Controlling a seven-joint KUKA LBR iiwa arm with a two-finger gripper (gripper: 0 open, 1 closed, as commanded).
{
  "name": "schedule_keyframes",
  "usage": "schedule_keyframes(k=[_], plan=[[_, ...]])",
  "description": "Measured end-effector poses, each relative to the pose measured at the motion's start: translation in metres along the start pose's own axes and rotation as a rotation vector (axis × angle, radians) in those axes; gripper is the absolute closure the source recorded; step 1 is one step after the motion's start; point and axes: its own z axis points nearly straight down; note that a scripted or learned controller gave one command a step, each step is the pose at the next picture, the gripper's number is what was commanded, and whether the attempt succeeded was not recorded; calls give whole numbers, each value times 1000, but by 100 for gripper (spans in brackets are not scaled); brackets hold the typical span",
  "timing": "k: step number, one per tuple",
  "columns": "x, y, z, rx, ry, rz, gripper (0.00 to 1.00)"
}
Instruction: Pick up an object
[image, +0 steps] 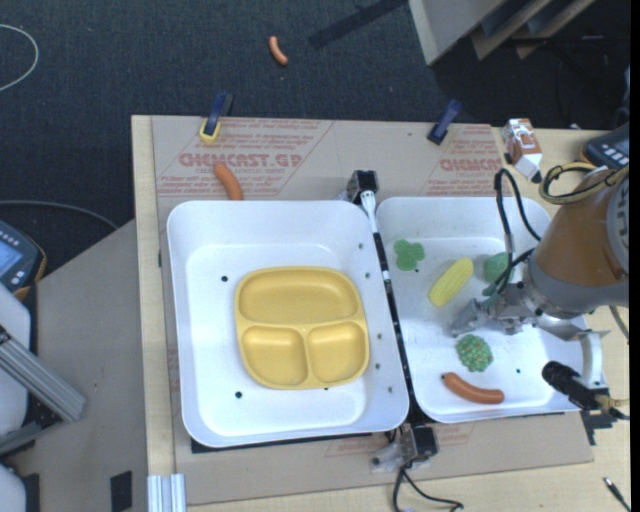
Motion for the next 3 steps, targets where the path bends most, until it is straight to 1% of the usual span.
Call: schedule_keyframes(k=[1,2,3], plan=[[-1,1,-12,-5,-2,1,100],[5,-1,-73,-11,-5,-1,100],[-1,4,-119,-12,-5,-1,100]])
